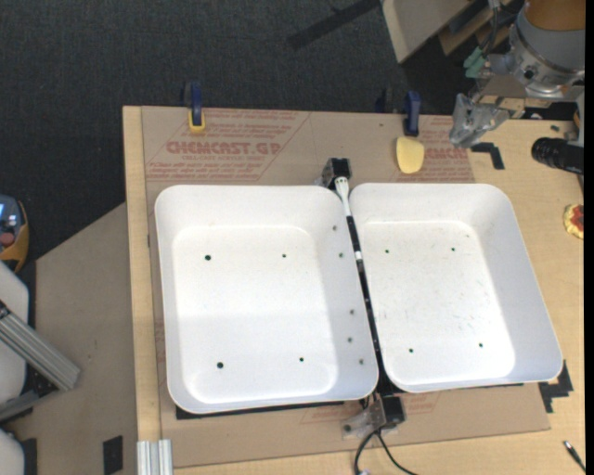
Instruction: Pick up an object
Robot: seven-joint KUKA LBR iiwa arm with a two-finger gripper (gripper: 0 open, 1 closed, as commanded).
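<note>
A small pale yellow object (409,155) lies on the brown board behind the right bin (520,278), outside both bins and just past that bin's far left corner. My gripper (470,126) hangs above the board at the back right, a short way right of the yellow object and slightly farther back. Nothing shows in its grasp. The arm's grey wrist with its orange band (555,19) rises out of the view's top right corner.
The left bin (176,278) sits beside the right one, with a black strip (357,269) running between them. Two blue clamps (194,97) (411,109) pin the board's back edge. A black part (560,153) lies at the right edge.
</note>
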